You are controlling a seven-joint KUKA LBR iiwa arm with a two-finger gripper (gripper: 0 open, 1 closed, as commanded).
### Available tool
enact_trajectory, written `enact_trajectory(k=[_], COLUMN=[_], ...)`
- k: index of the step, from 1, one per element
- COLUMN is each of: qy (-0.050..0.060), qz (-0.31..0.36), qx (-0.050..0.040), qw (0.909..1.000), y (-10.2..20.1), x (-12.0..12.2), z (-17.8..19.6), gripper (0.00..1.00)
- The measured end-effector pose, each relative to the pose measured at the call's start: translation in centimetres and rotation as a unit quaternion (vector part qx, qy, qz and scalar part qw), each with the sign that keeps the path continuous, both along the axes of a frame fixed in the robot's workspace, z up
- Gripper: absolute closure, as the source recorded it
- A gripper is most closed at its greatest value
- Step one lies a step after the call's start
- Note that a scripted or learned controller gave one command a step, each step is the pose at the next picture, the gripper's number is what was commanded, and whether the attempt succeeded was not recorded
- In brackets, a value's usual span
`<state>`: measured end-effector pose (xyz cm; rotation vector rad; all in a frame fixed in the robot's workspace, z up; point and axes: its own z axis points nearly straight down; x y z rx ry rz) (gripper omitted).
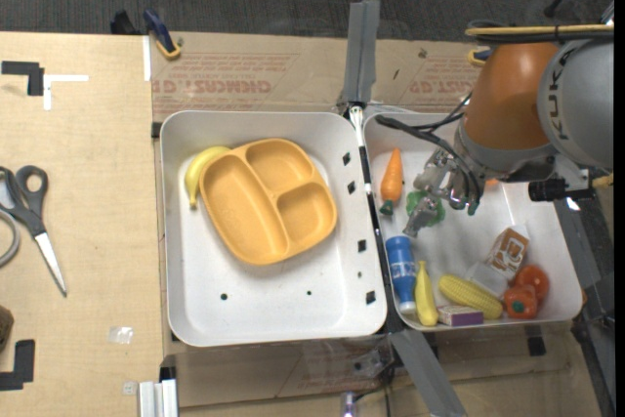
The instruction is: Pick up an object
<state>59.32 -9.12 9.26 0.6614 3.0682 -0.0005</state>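
I see my gripper [430,200] hanging low over the right bin [557,239], its 2 fingers parted and slanting toward the bin's left wall, with nothing between them. The nearest pickable thing is a toy carrot [392,175], just beside the fingertips on their left, its long axis running up and down the view. A blue can [400,265] lies just below the fingers, also lengthwise. I judge the carrot the closer target.

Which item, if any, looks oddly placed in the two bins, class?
The banana in the left bin: it is wedged between the orange divided plate and the bin wall, partly tucked under the plate's rim rather than lying on it. Nothing looks spilled or broken.
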Motion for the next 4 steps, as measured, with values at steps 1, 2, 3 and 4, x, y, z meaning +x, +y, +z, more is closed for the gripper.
enact_trajectory(k=[1,2,3,4], qy=[0.001,-0.001,-0.001,-0.004], qz=[0.008,-0.097,-0.115,-0.113], qx=[0.0004,-0.0001,0.0002,-0.0011], qw=[1.0,0.9952,0.9934,0.9936], y=[-3.3,-6.1,-0.5,-0.5], x=[-8.8,-1.5,3.9,4.1], z=[-0.1,0.1,0.1,1.1], gripper=[0.0,0.0,0.0,1.0])
